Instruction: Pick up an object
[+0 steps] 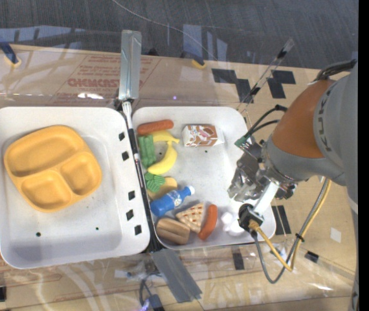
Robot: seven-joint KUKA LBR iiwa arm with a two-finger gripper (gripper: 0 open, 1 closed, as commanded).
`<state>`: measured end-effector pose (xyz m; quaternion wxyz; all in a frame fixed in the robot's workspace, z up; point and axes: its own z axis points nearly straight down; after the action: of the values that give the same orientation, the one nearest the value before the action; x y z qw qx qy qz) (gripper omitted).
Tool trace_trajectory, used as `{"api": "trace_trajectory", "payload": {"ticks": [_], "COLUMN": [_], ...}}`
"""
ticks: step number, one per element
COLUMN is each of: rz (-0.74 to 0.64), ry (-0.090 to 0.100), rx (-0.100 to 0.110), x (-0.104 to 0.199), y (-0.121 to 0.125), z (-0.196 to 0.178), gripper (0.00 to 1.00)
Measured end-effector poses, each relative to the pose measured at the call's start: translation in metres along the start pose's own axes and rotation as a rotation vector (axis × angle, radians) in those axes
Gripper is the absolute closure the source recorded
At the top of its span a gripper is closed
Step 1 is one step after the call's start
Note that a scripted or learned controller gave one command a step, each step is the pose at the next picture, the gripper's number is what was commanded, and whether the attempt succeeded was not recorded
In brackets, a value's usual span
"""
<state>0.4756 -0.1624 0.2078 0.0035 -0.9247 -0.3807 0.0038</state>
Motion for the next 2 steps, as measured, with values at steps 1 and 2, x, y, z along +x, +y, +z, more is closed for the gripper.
{"api": "trace_trajectory", "payload": {"ticks": [1,2], "rz": [-0.037,0.059], "ry": [0.007,0.005], "rx": [-0.013,-0.009], "x": [-0.022,-0.027], "y": [0.023,0.027], "z": [-0.097,-0.137], "gripper": [1.0,1.0]}}
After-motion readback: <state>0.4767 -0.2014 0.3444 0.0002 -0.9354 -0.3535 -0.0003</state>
